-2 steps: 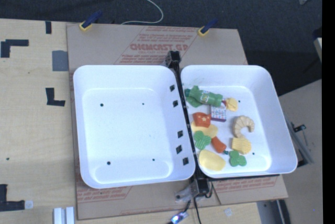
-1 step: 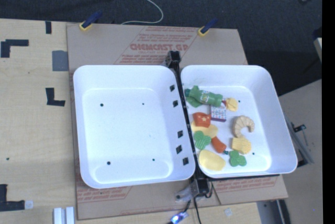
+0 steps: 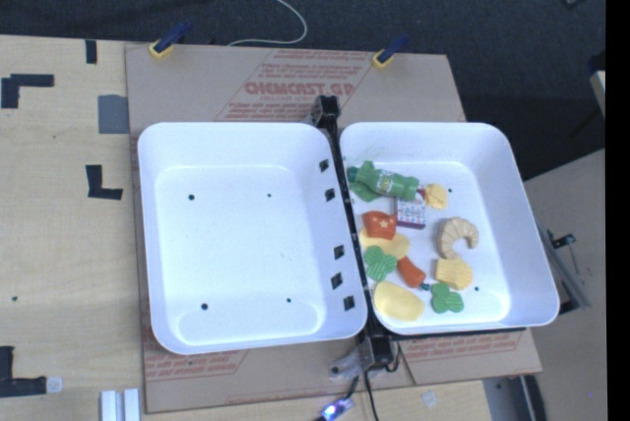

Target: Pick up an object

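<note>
Nearest, by the right bin's (image 3: 512,212) front edge: smooth yellow lump (image 3: 398,300), green clover-shaped piece (image 3: 447,299) just beside. Farther back, tan croissant (image 3: 457,233) and red-and-yellow piece (image 3: 379,225). Farthest, near the dividing edge, green bottle (image 3: 382,181) lying flat. Gripper state impossible to tell.

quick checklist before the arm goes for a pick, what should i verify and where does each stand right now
1. Objects available in the right bin: ok, a cluster of toy food lies there.
2. An isolated target: ok, the croissant has some free space around it.
3. Crowding near the divider: not ok, the green bottle and yellow piece lie close to the wall.
4. Left bin ready for a drop: ok.
5. Hand state: cannot tell.
</note>
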